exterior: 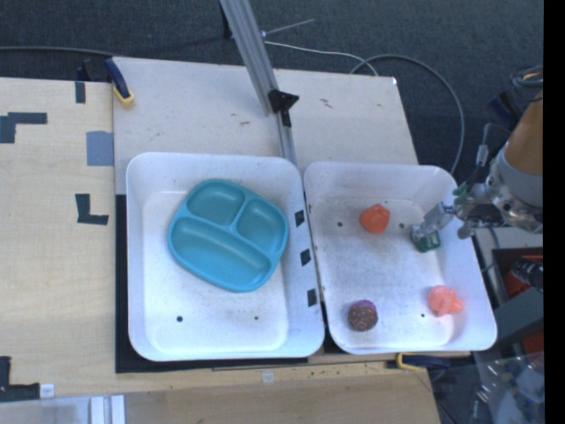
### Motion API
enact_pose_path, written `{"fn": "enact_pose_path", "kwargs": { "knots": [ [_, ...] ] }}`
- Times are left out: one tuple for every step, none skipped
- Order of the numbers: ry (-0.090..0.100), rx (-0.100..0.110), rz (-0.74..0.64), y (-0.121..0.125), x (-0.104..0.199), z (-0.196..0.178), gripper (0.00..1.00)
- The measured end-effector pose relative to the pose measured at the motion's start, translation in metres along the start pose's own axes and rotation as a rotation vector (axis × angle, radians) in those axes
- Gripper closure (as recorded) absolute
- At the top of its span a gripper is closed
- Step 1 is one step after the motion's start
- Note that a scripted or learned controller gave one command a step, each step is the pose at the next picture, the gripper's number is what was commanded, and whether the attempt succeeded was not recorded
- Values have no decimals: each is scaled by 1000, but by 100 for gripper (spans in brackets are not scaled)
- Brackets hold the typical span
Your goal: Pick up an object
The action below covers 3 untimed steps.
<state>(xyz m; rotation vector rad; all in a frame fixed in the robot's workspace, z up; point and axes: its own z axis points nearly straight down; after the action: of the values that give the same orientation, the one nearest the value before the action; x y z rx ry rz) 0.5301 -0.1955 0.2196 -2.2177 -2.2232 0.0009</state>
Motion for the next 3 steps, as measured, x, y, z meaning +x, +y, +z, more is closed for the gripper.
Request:
{"fn": "enact_pose_path", "kwargs": {
  "knots": [
    [0,0,0,0,0,0,0],
    [0,4,1,7,-2,47,0],
    [1,6,0,14,2,106,0]
  ]
}}
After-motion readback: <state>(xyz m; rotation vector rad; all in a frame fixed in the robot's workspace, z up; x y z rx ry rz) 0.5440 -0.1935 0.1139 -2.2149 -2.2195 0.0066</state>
